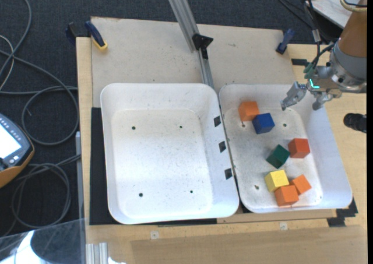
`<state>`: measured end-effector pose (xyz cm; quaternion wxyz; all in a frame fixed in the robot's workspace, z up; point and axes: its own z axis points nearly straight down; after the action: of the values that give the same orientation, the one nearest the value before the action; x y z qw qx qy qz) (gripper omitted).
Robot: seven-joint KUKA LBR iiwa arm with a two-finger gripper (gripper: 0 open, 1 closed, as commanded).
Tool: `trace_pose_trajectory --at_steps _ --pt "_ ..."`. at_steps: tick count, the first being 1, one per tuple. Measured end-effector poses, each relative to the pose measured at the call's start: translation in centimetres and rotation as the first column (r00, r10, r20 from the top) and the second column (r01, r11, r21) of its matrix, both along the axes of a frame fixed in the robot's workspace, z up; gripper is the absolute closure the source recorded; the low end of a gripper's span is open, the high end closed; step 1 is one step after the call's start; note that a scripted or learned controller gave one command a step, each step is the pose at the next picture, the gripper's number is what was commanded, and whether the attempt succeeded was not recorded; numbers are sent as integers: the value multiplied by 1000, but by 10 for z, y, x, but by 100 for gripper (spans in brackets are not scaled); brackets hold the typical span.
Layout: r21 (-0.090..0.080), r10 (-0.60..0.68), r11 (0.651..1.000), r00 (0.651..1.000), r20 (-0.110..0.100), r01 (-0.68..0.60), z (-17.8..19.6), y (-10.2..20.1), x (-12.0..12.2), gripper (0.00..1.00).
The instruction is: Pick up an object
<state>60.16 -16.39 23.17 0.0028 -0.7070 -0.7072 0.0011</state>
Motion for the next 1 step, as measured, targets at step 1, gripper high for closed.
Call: trace_pose_trajectory --at_steps 1 --pt "-1 1 1000 1000 5 -1 3 0 1 0"
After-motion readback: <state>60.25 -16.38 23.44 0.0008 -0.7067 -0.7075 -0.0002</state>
